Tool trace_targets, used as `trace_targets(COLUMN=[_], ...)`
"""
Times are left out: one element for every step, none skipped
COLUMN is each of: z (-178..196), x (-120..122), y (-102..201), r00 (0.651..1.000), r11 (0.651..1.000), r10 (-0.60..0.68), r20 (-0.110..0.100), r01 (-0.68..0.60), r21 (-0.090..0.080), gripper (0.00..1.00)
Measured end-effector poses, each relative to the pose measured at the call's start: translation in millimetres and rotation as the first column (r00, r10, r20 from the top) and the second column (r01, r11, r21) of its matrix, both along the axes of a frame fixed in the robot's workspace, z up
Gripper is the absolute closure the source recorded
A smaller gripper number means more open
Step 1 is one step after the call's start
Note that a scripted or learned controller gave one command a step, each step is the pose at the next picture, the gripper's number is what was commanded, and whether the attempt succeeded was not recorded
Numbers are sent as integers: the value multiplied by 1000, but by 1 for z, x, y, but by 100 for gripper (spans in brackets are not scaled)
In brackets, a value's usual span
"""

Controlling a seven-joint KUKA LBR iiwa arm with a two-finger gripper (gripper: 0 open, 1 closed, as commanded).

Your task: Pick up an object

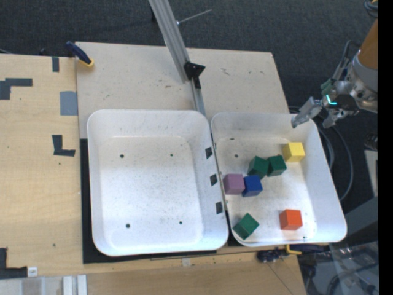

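In the right bin [325, 183], 6 blocks [258, 165] lie scattered.

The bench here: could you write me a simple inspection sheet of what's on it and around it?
Surface: wooden bench bearing left bin and right bin, side by side.
Job's things: in the right bin, yellow cube, three green cubes, purple cube, blue cube, orange cube.
Clutter: blue-yellow clamp at the bench's far left corner.
Gripper: gripper above the right bin's far right corner, holding nothing.
Cables: black cables right of the bench.
Surroundings: slanted metal rail; dark floor.
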State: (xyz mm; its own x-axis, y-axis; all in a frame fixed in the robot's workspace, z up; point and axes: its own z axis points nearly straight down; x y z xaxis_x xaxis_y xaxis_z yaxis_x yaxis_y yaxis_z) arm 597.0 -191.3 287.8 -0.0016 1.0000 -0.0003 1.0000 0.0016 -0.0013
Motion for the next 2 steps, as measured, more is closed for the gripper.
trace_targets(z=[0,-61], x=[0,-3], y=[0,8], r00=[1000,1000], r11=[1000,1000], r10=[0,0], r20=[0,-6], r01=[0,0], r21=[-1,1], gripper=[0,0])
